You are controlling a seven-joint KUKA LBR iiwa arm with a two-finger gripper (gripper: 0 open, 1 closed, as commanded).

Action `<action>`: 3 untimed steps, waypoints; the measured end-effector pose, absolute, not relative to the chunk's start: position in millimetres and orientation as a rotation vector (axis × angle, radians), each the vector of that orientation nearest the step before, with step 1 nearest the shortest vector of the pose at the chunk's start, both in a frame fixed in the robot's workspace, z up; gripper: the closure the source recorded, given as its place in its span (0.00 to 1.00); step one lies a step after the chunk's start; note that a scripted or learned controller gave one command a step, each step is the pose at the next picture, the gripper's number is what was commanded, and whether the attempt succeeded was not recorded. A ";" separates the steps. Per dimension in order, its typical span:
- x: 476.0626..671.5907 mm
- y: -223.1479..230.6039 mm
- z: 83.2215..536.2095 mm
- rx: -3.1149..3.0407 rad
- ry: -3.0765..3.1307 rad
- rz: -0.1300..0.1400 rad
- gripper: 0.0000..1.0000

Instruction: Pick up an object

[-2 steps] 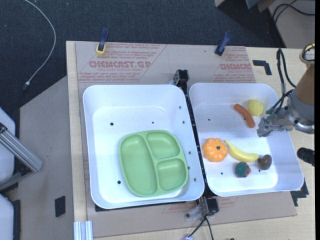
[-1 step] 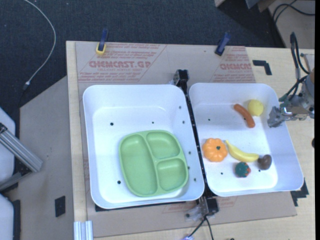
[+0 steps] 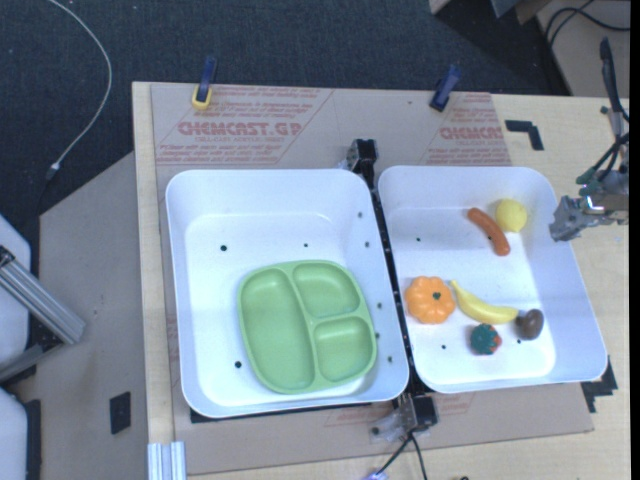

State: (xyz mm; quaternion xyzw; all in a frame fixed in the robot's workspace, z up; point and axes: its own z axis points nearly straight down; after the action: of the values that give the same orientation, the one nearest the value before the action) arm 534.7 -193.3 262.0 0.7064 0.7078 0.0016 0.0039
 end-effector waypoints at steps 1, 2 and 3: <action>546.7 -144.0 267.5 2.212 2.226 0.005 1.00; 560.7 -91.3 251.3 2.221 2.226 0.000 1.00; 569.5 -44.5 254.8 2.215 2.226 0.003 1.00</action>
State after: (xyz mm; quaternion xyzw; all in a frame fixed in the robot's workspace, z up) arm 569.5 -44.5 254.8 0.7053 0.7089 0.0009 0.0005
